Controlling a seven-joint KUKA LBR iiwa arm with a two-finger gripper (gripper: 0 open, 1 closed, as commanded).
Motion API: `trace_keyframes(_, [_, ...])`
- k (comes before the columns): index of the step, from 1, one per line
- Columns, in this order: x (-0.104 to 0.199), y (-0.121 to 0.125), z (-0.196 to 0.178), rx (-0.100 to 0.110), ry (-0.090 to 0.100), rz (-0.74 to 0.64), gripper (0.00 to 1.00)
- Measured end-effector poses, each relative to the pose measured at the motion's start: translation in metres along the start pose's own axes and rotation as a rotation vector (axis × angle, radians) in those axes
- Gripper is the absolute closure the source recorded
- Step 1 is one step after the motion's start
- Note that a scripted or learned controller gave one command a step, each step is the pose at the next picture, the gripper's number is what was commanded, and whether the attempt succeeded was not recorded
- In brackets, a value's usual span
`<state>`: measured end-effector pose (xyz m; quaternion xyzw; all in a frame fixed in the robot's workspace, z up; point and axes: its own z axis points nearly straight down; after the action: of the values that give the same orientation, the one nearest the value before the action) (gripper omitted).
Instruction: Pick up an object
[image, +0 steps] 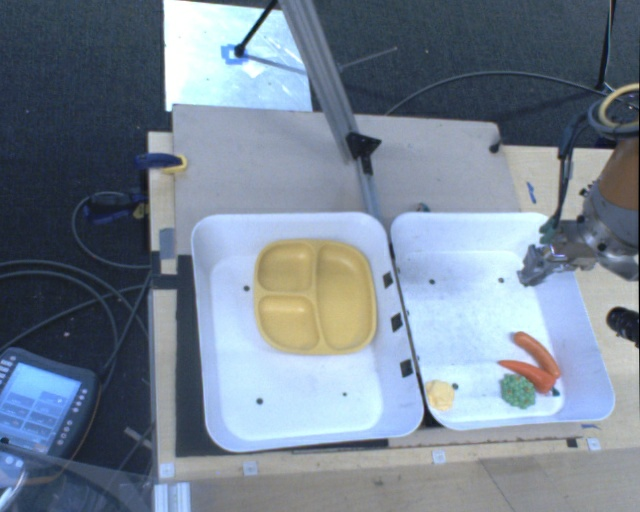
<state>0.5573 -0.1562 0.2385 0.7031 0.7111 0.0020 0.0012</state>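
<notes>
Carrots (531, 361) | right bin (470, 300) front corner, beside broccoli (517, 391) | fingers (533, 268) apart above, spread unclear | no readable writing

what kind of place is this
Probably a robotics lab bench: a robot arm reaches over two white bins, toy food lies in one, and a teach pendant sits among floor cables.

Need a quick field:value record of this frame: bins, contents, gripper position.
left bin: holds a yellow divided plate, three compartments
right bin: holds all the small items, clustered at its near edge
orange items: two orange carrot-like pieces, lying side by side
green item: green broccoli-like piece, just beside the orange pieces
yellow item: small yellow piece, at the near left corner
gripper: over the right bin's far right part, apart from every item
held: nothing seen between its fingers
</notes>
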Motion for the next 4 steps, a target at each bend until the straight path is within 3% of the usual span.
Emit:
trace_keyframes(3, [0.177,0.018,0.018,0.004,0.001,0.000,1.00])
trace_keyframes(4, [0.237,0.025,0.003,0.002,0.002,-0.001,1.00])
